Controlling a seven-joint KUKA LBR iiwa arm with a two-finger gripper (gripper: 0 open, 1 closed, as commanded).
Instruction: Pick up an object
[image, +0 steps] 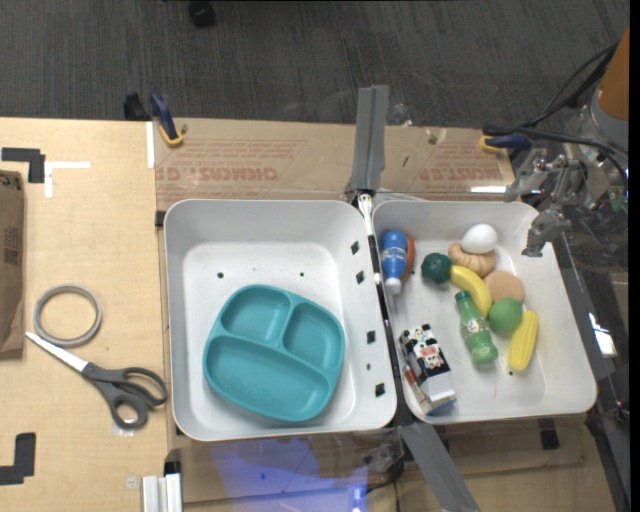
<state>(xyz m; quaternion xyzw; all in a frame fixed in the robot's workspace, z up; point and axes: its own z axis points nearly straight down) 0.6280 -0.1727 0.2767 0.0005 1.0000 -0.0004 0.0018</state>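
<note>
The right bin (570, 390) holds several toy foods. A white egg (481, 238) lies on a tan piece (474, 261) at the back, beside a dark green ball (436, 267) and a blue and orange bottle (395, 258). A banana (473, 288), a tan ball (506, 288), a lime (505, 316), a green bottle (477, 330) and a corn cob (523, 341) cluster in the middle. A cow-print carton (428, 366) lies at the front left. My gripper (541, 228) hangs over the bin's back right corner, above and to the right of the egg, with nothing seen in it.
The left bin (190, 240) carries a teal divided plate (275, 352). On the bench to the left lie scissors (105, 378) and a tape roll (67, 313). Cables and the arm's wrist (585, 175) crowd the upper right.
</note>
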